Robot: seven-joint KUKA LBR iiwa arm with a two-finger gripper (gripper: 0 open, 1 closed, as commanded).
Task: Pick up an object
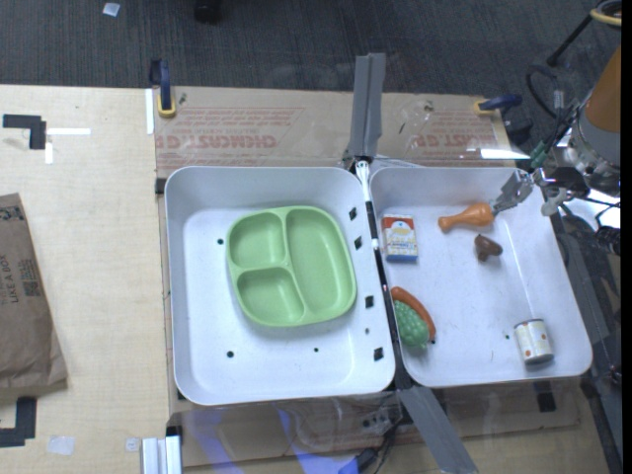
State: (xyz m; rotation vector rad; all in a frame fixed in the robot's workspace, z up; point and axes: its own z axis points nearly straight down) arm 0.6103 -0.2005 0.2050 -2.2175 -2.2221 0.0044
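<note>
My gripper (529, 195) hovers over the far right corner of the right bin (553, 265), open, with nothing between its fingers. Just left of it lies an orange drumstick-shaped toy (464, 217), and a small brown lump (487, 248) sits a little nearer. A small blue, white and red box (400, 237) lies by the bin's left wall. An orange carrot with a green top (413, 316) rests at the near left. A small silver can (533, 342) lies on its side near the front right corner.
The left bin (197, 344) holds a green divided plate (291, 265). A grey divider bar (367, 117) stands between the bins at the back. A brown paper bag (25, 294) lies on the bench at far left.
</note>
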